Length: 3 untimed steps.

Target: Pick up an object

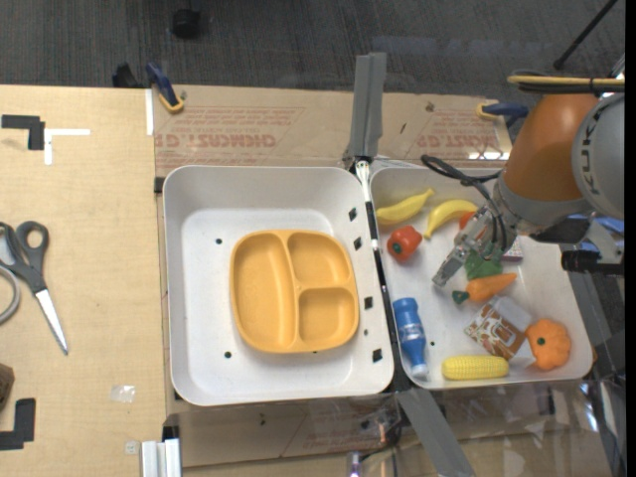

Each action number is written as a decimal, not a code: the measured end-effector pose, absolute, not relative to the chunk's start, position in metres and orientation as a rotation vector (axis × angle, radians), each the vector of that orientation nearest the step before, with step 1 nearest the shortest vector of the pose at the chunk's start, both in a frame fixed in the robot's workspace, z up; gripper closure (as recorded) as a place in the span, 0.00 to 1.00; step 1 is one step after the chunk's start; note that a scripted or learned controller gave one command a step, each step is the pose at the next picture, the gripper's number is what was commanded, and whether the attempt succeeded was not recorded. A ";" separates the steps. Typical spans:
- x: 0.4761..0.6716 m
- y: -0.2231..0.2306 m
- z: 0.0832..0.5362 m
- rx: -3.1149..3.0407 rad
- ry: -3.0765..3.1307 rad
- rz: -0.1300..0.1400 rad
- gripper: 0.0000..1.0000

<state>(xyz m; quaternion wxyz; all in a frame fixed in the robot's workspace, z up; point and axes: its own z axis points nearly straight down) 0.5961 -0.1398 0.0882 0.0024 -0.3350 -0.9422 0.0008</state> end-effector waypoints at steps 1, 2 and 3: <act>0.519 -0.167 0.088 -0.963 -2.985 0.000 0.00; 0.632 -0.161 0.089 -1.189 -2.905 0.003 0.00; 0.576 -0.174 0.088 -1.292 -2.858 0.003 0.00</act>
